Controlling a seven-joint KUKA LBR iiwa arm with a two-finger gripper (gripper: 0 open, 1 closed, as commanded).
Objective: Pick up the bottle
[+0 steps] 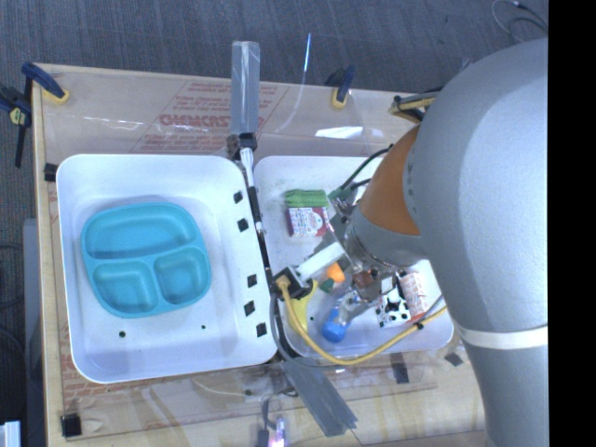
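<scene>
Down in the right bin [279,182] the jaws were buried under the wrist, and we could not tell whether they were apart or together. The bottle [333,327], blue at its visible end, lay just beside them near the bin's front wall, and we couldn't say whether they touched it. The big grey arm [484,184] with its orange band [391,198] covered much of that bin. Behind the wrist sat a green and red packet [305,214], and a small white and red item [413,291] peeked out to the right. Over in the left bin [140,347] a blue divided tray [144,257] lay flat. Both bins rested on a pale tabletop [140,119] with blue clamps [42,80] at its back edge, and dark grey carpet [112,17] lay beyond.
</scene>
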